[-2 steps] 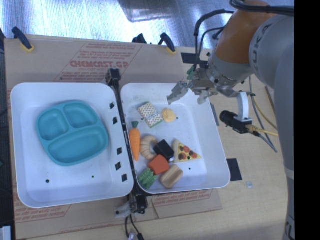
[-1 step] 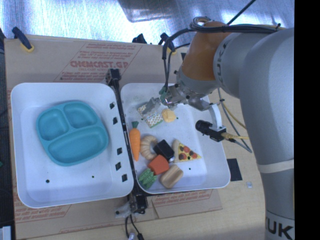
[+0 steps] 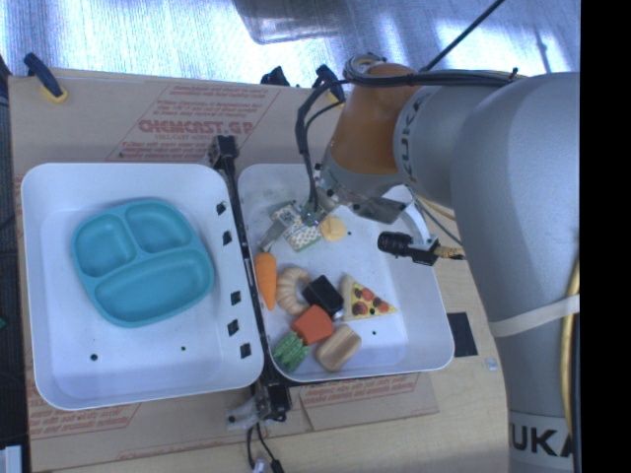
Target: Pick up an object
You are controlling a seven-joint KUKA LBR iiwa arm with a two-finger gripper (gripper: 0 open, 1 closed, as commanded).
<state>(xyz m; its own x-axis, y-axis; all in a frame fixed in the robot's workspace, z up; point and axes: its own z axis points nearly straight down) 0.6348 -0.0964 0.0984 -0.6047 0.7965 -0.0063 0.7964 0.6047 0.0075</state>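
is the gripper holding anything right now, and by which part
Cannot be told: the gripper is down among the toy food in the right bin, its tip hidden by the wrist.

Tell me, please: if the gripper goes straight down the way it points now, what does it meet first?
Probably the small patterned piece right under the gripper in the right bin, near the yellow piece. Depth is hard to judge from this slanted view.

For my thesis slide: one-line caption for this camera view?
Grey KUKA arm's pincer lowered into right white bin of toy food; blue divided plate in left white bin.
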